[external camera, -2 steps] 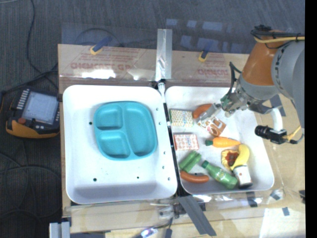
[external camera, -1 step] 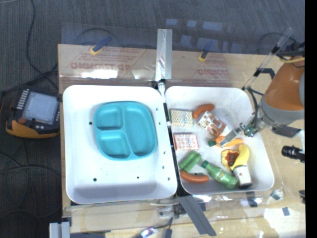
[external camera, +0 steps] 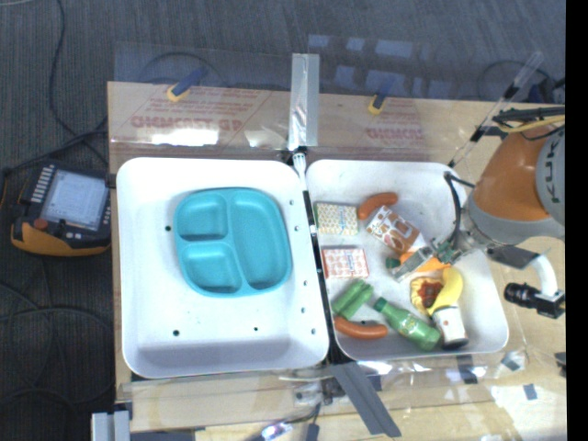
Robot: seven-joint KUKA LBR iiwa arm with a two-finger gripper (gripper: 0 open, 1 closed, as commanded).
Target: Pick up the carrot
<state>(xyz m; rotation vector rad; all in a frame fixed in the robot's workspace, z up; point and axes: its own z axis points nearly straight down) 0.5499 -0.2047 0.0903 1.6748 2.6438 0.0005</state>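
Currently | step: I judge approach | gripper (external camera: 447,249) over right bin (external camera: 404,175), grip state untellable | next: I close on carrot (external camera: 428,266)

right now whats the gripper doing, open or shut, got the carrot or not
Gripper: low in the right bin over the pile of items; open or closed cannot be told, and no carrot is seen in it.

Single fixed cam, overhead, tilted slightly, far enough to frame both bins: left bin (external camera: 147,338), right bin (external camera: 478,338), bench (external camera: 230,118), floor around. Arm (external camera: 519,186) enters from frame right.
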